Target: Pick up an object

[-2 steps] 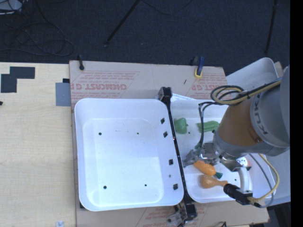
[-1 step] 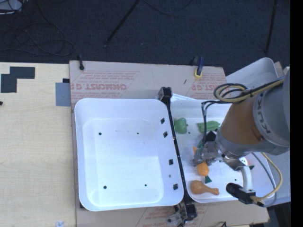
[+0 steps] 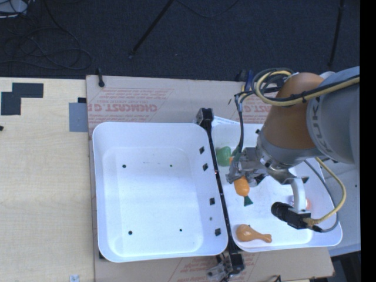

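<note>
My gripper point(image 3: 242, 180) hangs over the left part of the right bin point(image 3: 329, 234), close to the divider. A small orange toy point(image 3: 241, 187) with a dark green tip point(image 3: 247, 201) sits between the fingers, and the gripper is shut on it. A green object point(image 3: 223, 155) lies just up and left of the gripper against the bin's left wall. An orange pear-shaped toy point(image 3: 252, 234) rests near the bin's front edge. The arm's wrist hides a good part of the bin's middle.
The left bin point(image 3: 106, 157) stands beside the right one, and black clips point(image 3: 212, 201) run along the shared wall. A black cable fitting point(image 3: 289, 214) hangs off the arm over the right bin. A small red-orange item point(image 3: 307, 204) peeks out beside it.
</note>
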`<state>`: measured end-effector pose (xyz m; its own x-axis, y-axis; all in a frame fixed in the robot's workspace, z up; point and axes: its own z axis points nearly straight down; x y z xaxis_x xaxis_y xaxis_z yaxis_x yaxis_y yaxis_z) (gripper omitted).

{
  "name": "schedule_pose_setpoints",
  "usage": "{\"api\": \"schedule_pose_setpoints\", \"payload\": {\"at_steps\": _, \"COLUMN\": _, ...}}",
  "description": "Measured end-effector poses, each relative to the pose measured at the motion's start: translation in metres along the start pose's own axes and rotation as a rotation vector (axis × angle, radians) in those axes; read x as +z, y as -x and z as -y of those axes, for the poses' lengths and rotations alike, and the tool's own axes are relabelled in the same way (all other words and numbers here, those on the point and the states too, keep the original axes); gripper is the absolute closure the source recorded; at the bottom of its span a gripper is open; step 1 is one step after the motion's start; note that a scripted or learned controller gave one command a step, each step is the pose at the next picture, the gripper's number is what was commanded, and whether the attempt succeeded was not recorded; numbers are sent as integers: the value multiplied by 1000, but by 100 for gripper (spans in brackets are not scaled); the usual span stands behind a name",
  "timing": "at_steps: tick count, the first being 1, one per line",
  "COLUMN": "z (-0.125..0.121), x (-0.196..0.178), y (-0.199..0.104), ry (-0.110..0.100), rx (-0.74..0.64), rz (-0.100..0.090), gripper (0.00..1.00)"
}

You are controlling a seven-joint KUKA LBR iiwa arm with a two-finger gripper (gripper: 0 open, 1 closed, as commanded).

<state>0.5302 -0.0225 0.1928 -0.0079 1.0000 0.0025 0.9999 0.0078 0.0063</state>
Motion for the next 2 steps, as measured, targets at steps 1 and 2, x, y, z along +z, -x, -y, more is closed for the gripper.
{"api": "schedule_pose_setpoints", "payload": {"at_steps": 1, "z": 7, "x": 1, "y": -104, "ry": -11, "rx": -3, "rz": -1, "gripper": 100}}
{"api": "schedule_pose_setpoints", "payload": {"at_steps": 2, "z": -104, "x": -49, "y": -81, "ry": 2, "rx": 5, "rz": 4, "gripper": 100}}
